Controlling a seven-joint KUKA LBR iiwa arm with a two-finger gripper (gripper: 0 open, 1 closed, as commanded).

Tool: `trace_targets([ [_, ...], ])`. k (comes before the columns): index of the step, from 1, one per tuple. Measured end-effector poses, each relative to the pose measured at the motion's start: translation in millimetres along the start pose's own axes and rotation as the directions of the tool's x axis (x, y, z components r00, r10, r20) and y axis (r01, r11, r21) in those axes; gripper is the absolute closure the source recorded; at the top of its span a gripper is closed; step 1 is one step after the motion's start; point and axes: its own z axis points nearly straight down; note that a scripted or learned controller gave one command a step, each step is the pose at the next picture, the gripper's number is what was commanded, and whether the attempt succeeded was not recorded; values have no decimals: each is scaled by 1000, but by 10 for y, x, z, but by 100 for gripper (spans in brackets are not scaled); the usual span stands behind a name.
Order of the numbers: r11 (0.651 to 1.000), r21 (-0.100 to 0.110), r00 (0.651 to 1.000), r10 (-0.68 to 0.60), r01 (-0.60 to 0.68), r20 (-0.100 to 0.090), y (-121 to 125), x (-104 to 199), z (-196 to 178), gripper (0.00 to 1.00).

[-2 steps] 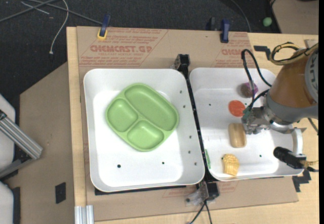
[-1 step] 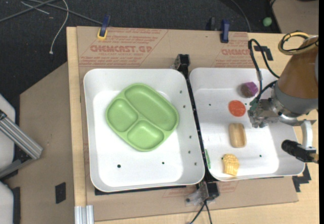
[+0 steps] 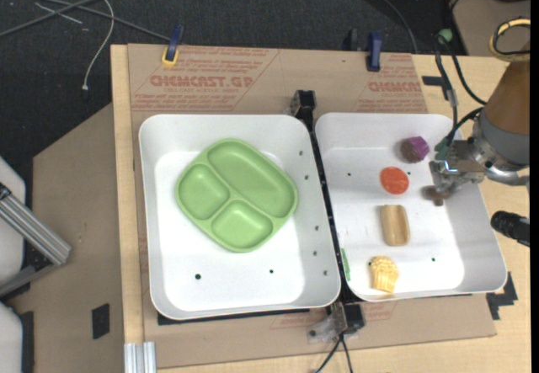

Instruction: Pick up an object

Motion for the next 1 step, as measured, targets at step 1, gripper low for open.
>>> trace_targets([
  [1, 1000, 1, 1000, 0, 0, 0, 20, -3, -473, 100],
])
